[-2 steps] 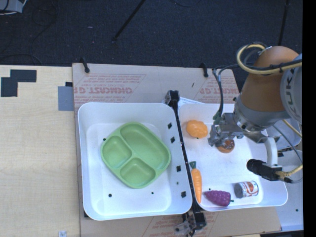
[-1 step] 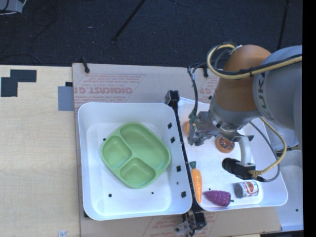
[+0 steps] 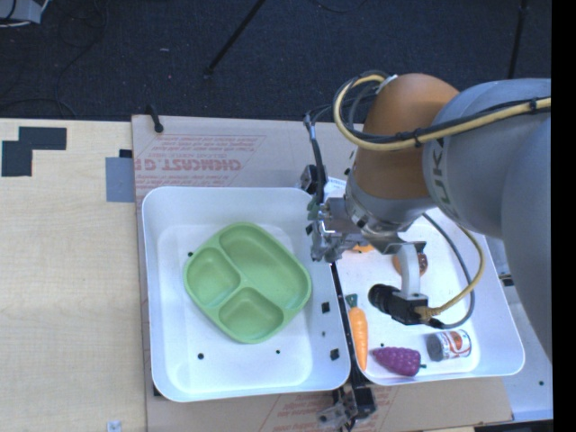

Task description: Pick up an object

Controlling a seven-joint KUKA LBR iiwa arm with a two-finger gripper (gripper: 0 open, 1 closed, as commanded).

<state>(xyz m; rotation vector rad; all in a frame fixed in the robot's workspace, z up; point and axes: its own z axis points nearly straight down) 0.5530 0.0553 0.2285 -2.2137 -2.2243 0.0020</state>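
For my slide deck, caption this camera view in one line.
Arm's gripper hovers at the bins' divider; green plate left, carrot, purple grapes and can right.

the pale wooden bench (image 3: 63, 286) is carrying a cardboard sheet (image 3: 207, 156), printed side up, and on that sheet the left bin (image 3: 166, 214) and the right bin (image 3: 504, 349) are sitting side by side, their inner walls touching.
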